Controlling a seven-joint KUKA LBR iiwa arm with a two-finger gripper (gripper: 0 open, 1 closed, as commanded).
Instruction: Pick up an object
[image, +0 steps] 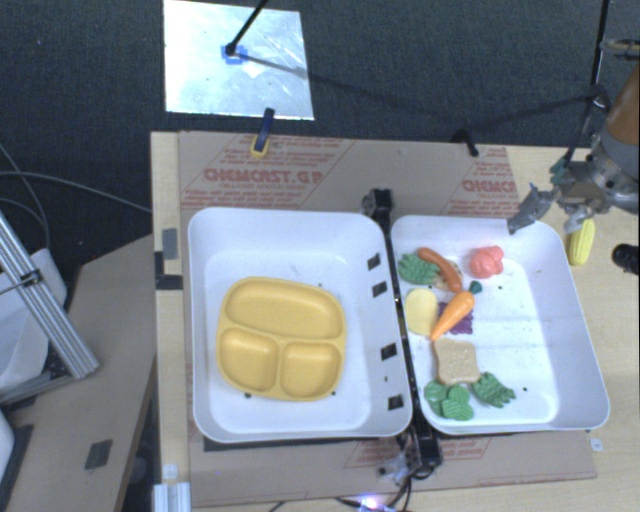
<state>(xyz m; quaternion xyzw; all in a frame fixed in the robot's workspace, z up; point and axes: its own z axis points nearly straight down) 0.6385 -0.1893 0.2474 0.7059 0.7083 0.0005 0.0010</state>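
Green toy leaves (470, 392) and toast (458, 362) are lying loose in the right bin (580, 330) for picking, while I am holding my jaws (563, 206) spread wide and gripping nothing above its far right corner.

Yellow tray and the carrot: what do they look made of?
Tray: likely moulded plastic, matte to satin, with one even yellow colour and soft rounded compartment edges. Carrot: probably plastic or rubbery toy food, with flat uniform orange and a smooth surface; the picture is too coarse to say which.
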